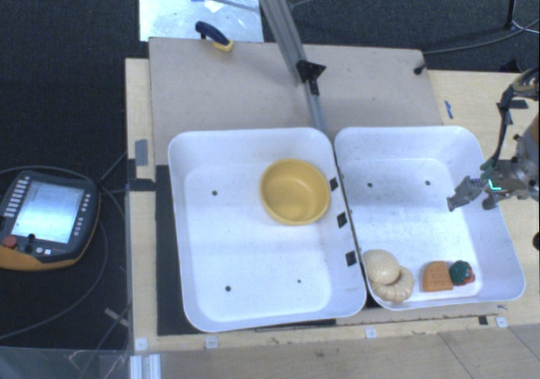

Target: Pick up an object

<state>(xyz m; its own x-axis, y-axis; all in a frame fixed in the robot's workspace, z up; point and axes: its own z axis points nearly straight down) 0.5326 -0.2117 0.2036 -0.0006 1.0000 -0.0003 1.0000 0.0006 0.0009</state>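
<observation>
My gripper (474, 197) hangs over the right rim of the right bin (405, 149), well above its floor. Its two grey fingers stand apart, open, with nothing between them. In the near corner of that bin lie a cream, bun-like object (387, 274) and an orange block (436, 277) with a small dark green ball (461, 272) against it. They are below and to the left of the gripper, apart from it. A yellow bowl (294, 191) sits upright in the left bin (202, 234), near its far right side.
A metal pole (283, 18) slants from the top down to the seam between the bins. A teach pendant (44, 217) lies on the floor at the left. A brown board (253, 86) lies behind the bins.
</observation>
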